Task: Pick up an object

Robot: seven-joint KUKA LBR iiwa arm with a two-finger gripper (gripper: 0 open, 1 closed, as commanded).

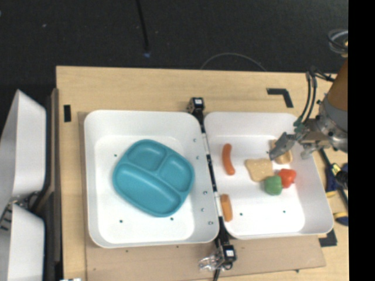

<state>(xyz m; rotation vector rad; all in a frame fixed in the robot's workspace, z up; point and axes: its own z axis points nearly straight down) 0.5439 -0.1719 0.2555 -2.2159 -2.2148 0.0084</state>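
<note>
At the right of the frame the grey two-finger gripper (291,146) hangs with its fingers spread apart, gripping nothing, over the right white bin (258,227). Just below it lie a beige flat piece (258,168), a green round toy (272,185) and a red toy (287,177).

The KUKA arm (338,92) reaches in from the right edge, its orange band showing at the far right above the grey wrist. The gripper (293,148) hangs low on the right side of the scene, its two dark fingers (280,146) spread apart and pointing left and downward.
</note>
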